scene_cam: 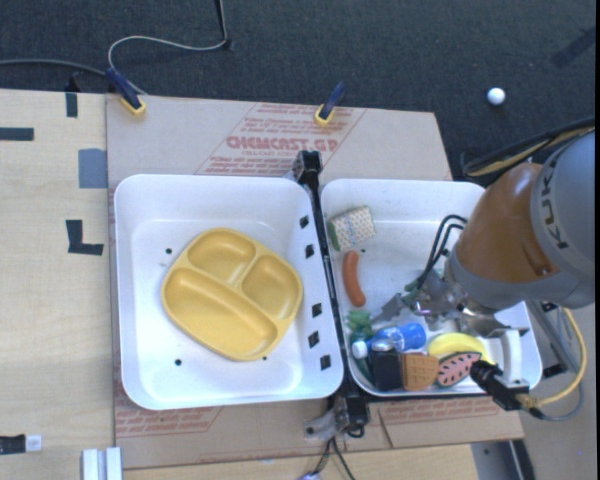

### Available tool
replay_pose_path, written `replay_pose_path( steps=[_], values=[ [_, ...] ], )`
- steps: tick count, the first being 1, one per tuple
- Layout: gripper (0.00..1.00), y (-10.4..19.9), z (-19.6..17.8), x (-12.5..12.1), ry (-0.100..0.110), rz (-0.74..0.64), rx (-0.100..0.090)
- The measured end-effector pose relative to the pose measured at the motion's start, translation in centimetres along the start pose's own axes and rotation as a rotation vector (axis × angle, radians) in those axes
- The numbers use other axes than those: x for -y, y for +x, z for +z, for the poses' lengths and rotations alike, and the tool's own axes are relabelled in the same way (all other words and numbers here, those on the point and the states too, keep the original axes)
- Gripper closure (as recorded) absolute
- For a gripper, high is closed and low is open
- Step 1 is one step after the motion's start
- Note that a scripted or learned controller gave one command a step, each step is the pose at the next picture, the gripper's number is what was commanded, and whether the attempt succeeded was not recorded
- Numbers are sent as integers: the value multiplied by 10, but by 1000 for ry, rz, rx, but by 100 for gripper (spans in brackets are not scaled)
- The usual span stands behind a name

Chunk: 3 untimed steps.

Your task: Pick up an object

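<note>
Because the toys lie heaped in the right bin, the gripper hangs low over the bottle and banana; its state I cannot tell.

1. The left bin and the right bin look like smooth white plastic with a faint sheen.
2. The yellow divided plate in the left bin is smooth plastic, softly glossy along its ridges.
3. Under the bins lies a sheet of matt brown cardboard with red print.
4. The bench at the left edge has a pale wood-grain finish.
5. The floor beyond is dark and rough, like carpet.
6. The arm has a smooth orange band and a satin grey shell.
7. The sponge near the right bin's far edge looks coarse and matt.
8. The sausage and banana look like shiny toy plastic.
</note>
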<state>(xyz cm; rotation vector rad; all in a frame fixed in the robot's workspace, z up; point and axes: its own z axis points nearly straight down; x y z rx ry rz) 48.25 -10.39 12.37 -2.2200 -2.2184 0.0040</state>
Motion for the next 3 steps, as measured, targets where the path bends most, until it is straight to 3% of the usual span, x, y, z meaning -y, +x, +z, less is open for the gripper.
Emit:
replay_pose_path(
  steps=[1, 2, 3],
  values=[
    [0, 9, 35, -35, -9, -4, -6],
    [100, 11, 20, -40, -21, -6, -8],
    [100, 62, -61, -41, -3, -2, 0]
  ],
)
